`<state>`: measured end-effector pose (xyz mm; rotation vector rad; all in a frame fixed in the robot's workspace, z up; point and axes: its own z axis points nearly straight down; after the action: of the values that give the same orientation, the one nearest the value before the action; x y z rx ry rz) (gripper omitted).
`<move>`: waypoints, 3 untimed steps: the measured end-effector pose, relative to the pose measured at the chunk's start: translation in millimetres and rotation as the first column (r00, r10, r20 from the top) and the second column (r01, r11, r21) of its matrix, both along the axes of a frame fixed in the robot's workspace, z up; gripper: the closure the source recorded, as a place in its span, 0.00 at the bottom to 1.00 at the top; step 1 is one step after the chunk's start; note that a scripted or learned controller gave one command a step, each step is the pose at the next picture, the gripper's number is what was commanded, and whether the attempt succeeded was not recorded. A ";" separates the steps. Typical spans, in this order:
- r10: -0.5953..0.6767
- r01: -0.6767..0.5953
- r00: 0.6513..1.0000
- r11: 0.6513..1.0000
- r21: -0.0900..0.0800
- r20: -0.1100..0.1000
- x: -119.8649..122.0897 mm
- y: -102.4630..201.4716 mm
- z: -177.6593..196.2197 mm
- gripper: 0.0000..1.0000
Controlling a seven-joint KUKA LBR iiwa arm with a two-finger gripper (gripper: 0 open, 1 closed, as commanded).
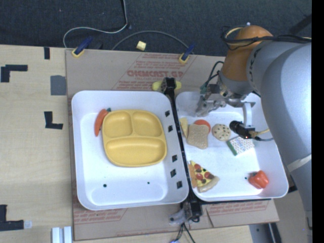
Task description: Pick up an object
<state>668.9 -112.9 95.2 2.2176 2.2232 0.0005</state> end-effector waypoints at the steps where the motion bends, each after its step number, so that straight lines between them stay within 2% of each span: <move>1: 0.000 0.000 1.000 1.000 -0.001 0.000 0.0 -0.2 0.1 0.00; 2: -0.003 0.003 1.000 1.000 -0.002 0.001 -39.8 8.8 -9.9 0.00; 3: 0.000 0.000 1.000 1.000 0.001 0.001 -3.6 -6.8 -10.2 0.00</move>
<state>665.3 -119.6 85.0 2.2178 2.2229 0.0021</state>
